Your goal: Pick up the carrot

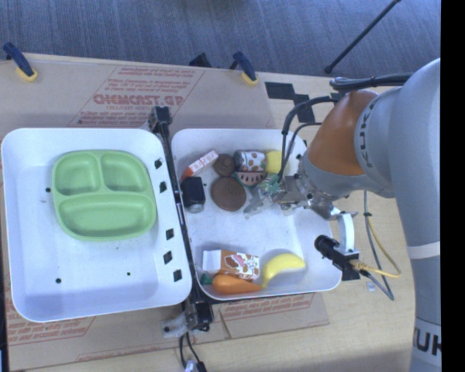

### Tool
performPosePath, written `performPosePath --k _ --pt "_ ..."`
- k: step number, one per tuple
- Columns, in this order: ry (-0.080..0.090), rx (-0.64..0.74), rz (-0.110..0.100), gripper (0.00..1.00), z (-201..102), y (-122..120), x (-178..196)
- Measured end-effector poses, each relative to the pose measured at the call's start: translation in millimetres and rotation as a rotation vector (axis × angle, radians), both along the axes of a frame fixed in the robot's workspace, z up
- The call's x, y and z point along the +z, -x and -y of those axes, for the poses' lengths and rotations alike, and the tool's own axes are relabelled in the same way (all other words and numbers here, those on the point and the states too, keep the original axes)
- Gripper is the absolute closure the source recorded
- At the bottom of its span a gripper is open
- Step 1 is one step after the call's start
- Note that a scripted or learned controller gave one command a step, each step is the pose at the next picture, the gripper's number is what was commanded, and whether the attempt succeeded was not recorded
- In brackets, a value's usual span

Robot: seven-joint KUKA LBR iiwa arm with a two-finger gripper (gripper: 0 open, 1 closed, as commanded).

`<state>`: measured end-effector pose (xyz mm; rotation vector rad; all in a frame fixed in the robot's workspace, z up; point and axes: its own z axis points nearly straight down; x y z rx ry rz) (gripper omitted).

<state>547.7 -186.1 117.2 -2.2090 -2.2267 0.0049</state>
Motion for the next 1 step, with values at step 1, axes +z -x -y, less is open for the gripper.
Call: performPosePath --k 1 --pt "0.0 0.0 0.001 0.0 -10.5 21.3 -25.8"
